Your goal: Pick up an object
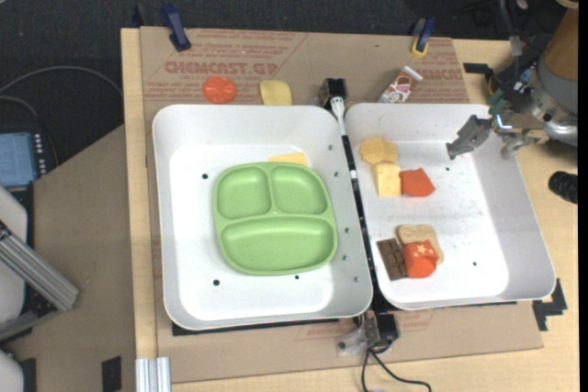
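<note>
My gripper (480, 148) hangs over the far right part of the right bin (514, 225), open, with nothing between its fingers. To its left in that bin lie two yellow food pieces (378, 150) (389, 180) and a red block (417, 184). Nearer the front are a tan cookie (415, 235), a small red piece with a white mark (422, 259) and a brown chocolate bar (392, 259). All of these lie apart from the gripper.
The left bin (179, 225) holds a green divided plate (274, 218) with a flat yellow piece (288, 159) behind it. Behind the bins on the board lie an orange disc (219, 89), a yellow lump (275, 93), a black item (333, 90) and a small packet (400, 87). Blue clamps (175, 26) (422, 37) grip the back edge.
</note>
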